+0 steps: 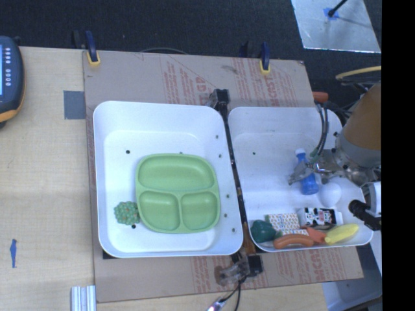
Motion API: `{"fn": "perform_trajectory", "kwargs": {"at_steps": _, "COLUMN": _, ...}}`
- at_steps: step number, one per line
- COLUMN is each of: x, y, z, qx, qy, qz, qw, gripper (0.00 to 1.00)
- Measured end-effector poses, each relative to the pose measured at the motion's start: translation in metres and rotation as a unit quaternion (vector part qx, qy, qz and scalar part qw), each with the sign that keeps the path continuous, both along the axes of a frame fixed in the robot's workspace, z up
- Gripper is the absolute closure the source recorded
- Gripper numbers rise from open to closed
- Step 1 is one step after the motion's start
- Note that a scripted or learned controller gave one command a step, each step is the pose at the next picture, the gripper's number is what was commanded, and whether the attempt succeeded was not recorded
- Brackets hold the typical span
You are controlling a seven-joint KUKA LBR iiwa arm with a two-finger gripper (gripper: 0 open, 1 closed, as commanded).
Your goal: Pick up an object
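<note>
Lying along the near edge of the right bin (272, 125) was a row of small objects: a dark green round thing (262, 230) toward the near-left corner, an orange carrot-shaped piece (295, 240) just beside it, a patterned flat card (284, 222) behind those, a small black-and-white toy (319, 216) to the right, and a yellow banana-like piece (342, 233) at the near-right corner. Farther back, near the right edge of that bin, a blue object (309, 185) sat touching a white ball (331, 193).

Above the blue object hung the gripper (302, 172), reaching in from the right on the grey arm (360, 138); its metal tip was close over the blue object, but whether it was spread or closed, or touching anything, could not be told from this slant.

Beside it, the left bin (113, 125) carried a light green divided plate (177, 192) near its middle, with a green bumpy ball (126, 212) just off the plate's near-left edge.

Both bins rested on a brown cardboard sheet (188, 76), clamped at the far edge of the bench (42, 193). A blue and orange handheld device (10, 76) lay at the bench's far-left corner.
</note>
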State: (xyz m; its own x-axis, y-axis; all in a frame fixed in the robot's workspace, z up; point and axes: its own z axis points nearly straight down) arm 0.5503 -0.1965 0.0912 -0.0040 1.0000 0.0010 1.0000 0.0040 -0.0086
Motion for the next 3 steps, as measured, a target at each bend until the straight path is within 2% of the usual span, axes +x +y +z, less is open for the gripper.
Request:
{"fn": "perform_trajectory", "kwargs": {"at_steps": 1, "x": 0.002, "y": -0.001, "z": 0.011, "qx": -0.0009, "qy": -0.002, "qz": 0.001, "qw": 1.0000, "gripper": 1.00}}
{"fn": "perform_trajectory", "kwargs": {"at_steps": 2, "x": 0.051, "y": 0.083, "z": 0.182, "qx": -0.0006, "qy": -0.013, "qz": 0.005, "qw": 0.9999, "gripper": 1.00}}
{"fn": "perform_trajectory", "kwargs": {"at_steps": 3, "x": 0.015, "y": 0.135, "z": 0.147, "qx": 0.0006, "qy": 0.000, "qz": 0.003, "qw": 1.0000, "gripper": 1.00}}
